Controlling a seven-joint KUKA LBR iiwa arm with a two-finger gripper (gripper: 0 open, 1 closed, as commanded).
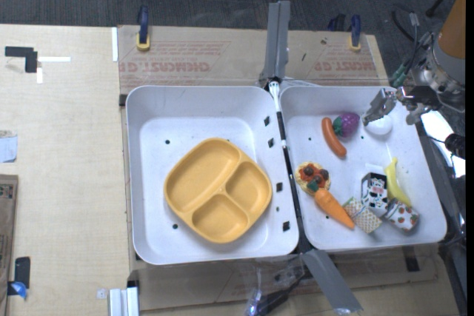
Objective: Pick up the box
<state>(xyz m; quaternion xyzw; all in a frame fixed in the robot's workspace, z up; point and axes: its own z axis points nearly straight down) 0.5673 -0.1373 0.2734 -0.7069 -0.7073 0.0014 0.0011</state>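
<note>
The box point(375, 194) is a small white carton with black cow spots. It stands in the right bin point(311, 112) near the front right, between a yellow banana point(396, 182) and an orange carrot point(335, 209). My gripper point(392, 112) hangs over the bin's far right corner, well behind the box and apart from it. Its fingers are open with nothing between them. A white egg-like ball point(379, 126) lies just below the left finger.
The right bin also holds a red sausage point(334, 137), a purple fruit point(345, 123), a small pizza piece point(312, 175), a checkered packet point(364, 217) and a spotted pouch point(402, 217). A yellow divided plate point(217, 190) lies in the left bin point(148, 159).
</note>
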